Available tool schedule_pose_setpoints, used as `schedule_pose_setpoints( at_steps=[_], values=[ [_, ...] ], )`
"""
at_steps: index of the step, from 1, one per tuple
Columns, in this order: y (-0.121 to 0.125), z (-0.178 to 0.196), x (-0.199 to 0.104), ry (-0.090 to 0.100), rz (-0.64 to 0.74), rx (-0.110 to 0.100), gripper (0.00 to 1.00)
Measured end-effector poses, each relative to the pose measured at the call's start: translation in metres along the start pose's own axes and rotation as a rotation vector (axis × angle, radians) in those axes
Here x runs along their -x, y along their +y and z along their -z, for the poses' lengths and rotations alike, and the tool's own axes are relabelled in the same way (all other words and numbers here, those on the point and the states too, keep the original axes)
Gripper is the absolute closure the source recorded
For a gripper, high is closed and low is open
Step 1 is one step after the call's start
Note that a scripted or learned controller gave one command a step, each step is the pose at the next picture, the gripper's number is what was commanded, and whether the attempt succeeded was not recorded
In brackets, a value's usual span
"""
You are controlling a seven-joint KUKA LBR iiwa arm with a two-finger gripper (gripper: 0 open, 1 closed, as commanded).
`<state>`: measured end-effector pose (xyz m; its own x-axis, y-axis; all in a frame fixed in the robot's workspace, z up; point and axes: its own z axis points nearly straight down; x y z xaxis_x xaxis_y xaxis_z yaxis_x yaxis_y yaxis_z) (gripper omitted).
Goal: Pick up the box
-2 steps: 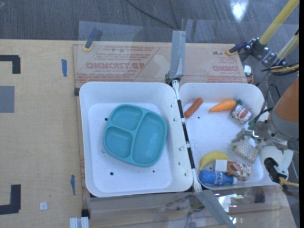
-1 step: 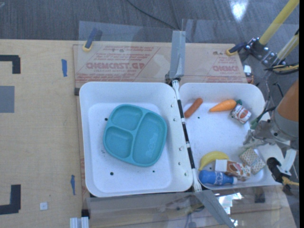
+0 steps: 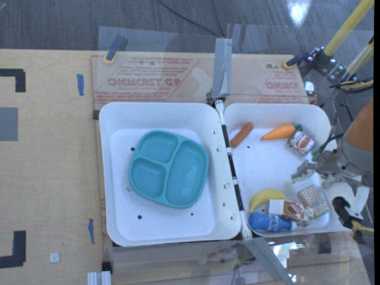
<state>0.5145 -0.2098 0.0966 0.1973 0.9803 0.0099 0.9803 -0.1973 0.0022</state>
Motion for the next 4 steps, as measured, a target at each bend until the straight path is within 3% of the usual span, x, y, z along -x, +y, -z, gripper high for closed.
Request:
schedule_pose_setpoints(
  at_steps=[1, 2, 3, 4],
  values=[
    [-0.029, -0.008, 0.006, -0.004, 0.114, 0.007, 0.00],
    [-0.036, -0.007, 0.006, -0.007, 0.149, -0.006, 0.00],
    [-0.037, 0.000, 0.008, -0.007, 0.145, -0.009, 1.00],
    [-0.032, 0.028, 0.017, -0.010, 0.281, -0.005, 1.00]
  ],
)
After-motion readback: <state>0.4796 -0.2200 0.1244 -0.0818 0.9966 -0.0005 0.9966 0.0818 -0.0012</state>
